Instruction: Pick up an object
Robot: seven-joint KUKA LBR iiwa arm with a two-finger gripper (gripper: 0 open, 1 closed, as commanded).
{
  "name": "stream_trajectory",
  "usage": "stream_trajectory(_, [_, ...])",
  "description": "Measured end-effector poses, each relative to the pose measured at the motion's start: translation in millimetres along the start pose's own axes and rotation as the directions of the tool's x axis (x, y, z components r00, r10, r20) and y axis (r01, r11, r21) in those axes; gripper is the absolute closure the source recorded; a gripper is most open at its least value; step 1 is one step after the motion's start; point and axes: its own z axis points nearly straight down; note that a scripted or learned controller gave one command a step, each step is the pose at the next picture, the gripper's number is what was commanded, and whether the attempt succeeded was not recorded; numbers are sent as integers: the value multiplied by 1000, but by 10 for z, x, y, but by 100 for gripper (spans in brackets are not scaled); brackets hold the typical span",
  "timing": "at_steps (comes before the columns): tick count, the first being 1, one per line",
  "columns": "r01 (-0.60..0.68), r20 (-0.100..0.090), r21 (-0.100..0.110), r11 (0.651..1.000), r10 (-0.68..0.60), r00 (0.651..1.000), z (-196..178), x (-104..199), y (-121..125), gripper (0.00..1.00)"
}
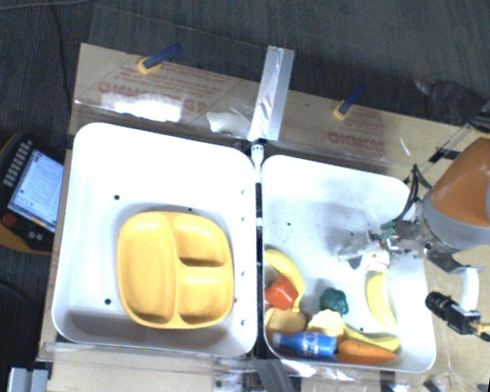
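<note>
The pale yellow plastic banana [381, 297] lying lengthwise by the right wall of the right white bin [322, 180] looks like the likeliest target to us, with the rest of the toy food (orange carrot [366, 353], blue bottle [306, 344], red pepper [282, 292], dark green piece [335, 299]) heaped along the bin's near edge. The two-finger gripper [381, 248] sits just above the banana's upper tip, nothing between its fingers that we can see, and honestly we can't tell how wide it's set. So we'd call this the approach step: next it needs to line up over the banana and drop, while the yellow divided tray [179, 268] in the left bin [102, 157] stays out of it.

Yellow banana [381, 297] lying flat, right bin [320, 189], among toy foods.
</note>
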Motion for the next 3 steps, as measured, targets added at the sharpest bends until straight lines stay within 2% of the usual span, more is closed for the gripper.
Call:
stream_trajectory(1, [55, 5, -10, 998, -55, 998, 104, -3, -87, 100])
stream_trajectory(2, [186, 14, -7, 983, -186, 982, 137, 453, 508, 100])
stream_trajectory(3, [77, 12, -6, 997, -77, 997, 141, 477, 609, 100])
